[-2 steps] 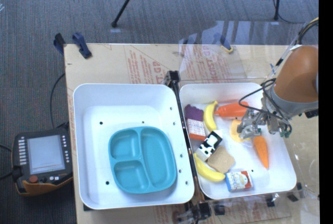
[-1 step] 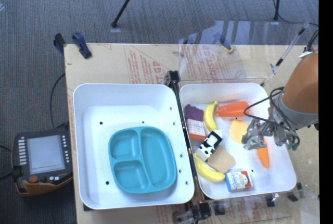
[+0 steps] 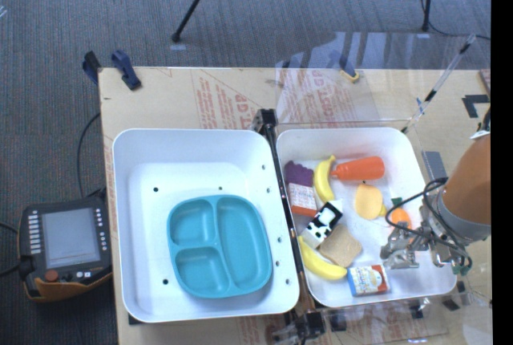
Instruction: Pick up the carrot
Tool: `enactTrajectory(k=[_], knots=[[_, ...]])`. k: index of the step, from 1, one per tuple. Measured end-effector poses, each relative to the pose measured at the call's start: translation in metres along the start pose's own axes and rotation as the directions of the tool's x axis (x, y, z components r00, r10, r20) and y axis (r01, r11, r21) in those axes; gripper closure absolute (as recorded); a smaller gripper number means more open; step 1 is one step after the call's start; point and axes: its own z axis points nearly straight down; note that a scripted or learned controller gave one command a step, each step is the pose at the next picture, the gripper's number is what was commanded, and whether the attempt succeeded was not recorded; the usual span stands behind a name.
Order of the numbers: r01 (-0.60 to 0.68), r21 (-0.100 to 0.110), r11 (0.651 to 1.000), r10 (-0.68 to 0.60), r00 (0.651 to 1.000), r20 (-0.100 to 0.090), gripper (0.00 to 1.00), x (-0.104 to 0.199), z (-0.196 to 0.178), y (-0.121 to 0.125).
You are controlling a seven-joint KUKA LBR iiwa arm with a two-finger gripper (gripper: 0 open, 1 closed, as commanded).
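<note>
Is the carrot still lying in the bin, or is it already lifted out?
In the bin. The carrot lies flat on the right bin's floor beside a banana, with the end effector apart from it.

A blue divided tray (image 3: 219, 245) lies in the left bin (image 3: 132, 155); two bananas (image 3: 323, 179) lie in the right bin (image 3: 405, 144).

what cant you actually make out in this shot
- Gripper, camera view: too small and cluttered to tell its state.
- Arm: cut off by the right edge.
- Small orange thing by the gripper: partly hidden behind cables.
- Purple item in the right bin: partly hidden by the banana.
- Carton label: too small to read.
</note>
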Motion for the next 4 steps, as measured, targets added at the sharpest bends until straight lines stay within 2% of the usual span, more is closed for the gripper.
enactTrajectory(k=[1,2,3,4], knots=[[0.001,-0.002,1.000,-0.001,1.000,-0.004,0.00,0.001,0.002,0.001],[0.003,-0.004,1.000,-0.003,1.000,-0.002,1.00,-0.001,-0.008,0.003],[0.005,-0.004,1.000,-0.005,1.000,-0.003,0.00,0.000,-0.007,0.003],[0.009,-0.005,1.000,-0.009,1.000,0.000,1.00,-0.002,-0.017,0.005]])
